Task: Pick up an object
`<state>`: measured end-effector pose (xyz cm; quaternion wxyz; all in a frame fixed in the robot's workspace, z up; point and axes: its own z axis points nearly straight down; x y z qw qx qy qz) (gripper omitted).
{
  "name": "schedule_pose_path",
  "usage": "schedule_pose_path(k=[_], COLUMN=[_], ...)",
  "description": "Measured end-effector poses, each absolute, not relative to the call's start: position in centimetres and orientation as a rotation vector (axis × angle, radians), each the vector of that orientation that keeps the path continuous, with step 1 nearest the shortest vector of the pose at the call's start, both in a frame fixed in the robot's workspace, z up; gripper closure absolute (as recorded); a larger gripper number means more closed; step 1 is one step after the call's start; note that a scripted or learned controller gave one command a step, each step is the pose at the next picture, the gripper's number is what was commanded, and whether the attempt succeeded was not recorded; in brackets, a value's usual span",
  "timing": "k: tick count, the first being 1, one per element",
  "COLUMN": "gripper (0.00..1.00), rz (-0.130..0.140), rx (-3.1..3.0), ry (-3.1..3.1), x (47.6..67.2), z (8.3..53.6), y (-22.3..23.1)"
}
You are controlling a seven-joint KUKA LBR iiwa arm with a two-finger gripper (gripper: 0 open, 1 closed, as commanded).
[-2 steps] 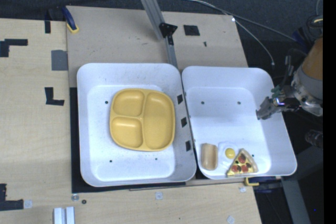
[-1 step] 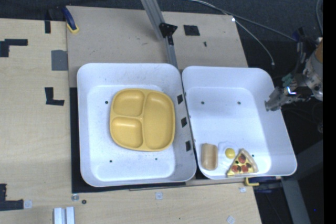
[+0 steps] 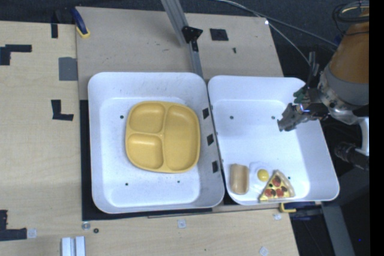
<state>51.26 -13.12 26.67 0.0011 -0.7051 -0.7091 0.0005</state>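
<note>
In the right bin (image 3: 252,90), near its front edge, lie a tan bread-like piece (image 3: 239,178), a small yellow ball (image 3: 263,175) on a white bit, and a toy pizza slice (image 3: 276,186). My gripper (image 3: 288,119) hangs over the right side of this bin, well behind those objects, with nothing seen between its dark fingers. The arm comes in from the right, its orange band at the frame edge.
The left bin (image 3: 108,93) holds a yellow divided plate (image 3: 162,136) in its middle. A metal pole (image 3: 174,3) slants down to the gap between the bins. A blue and yellow clip (image 3: 80,23) lies on the bench at the back left.
</note>
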Motion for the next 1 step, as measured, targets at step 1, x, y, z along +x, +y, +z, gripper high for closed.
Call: schedule_pose_path(k=[1], gripper=[1.0], rz=[0.002], rx=[-2.213], ry=[-2.226], x=[50.34], z=[26.02], y=[-7.49])
